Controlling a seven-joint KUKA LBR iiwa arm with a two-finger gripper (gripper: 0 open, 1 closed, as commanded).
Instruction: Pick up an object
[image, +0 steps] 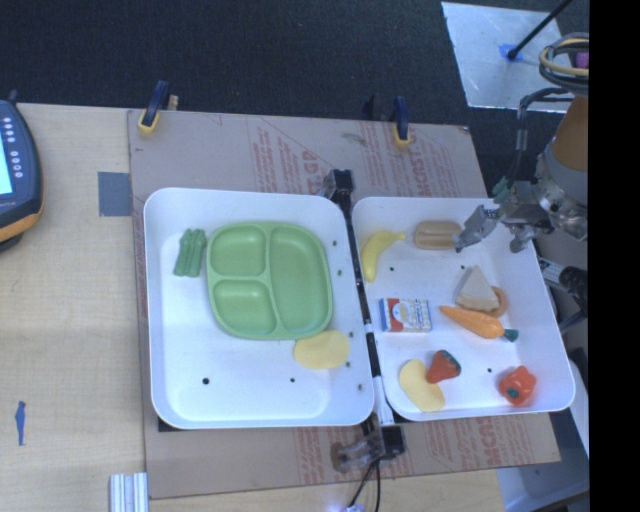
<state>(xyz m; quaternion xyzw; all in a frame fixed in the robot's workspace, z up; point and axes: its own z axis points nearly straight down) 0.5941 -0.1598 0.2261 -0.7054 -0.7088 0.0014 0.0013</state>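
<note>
Two fingers of the gripper (495, 227) spread open, holding nothing, beside the bread roll (436, 235) | right bin (556, 340) | wooden bench (70, 330), dark floor.

From where I work, a brown cardboard sheet (260, 150) covers the wooden bench (70, 350). Two clamps pin its far edge: a yellow-tipped clamp (153, 108) at 11 o'clock and a blue clamp (400, 122) at 1 o'clock. A teach pendant (15, 170) sits at 9 o'clock, with a grey tape patch (114, 193) beside it. A small blue mark (20, 422) lies at 8 o'clock. Dark floor (250, 50) runs across 12 o'clock.
</note>
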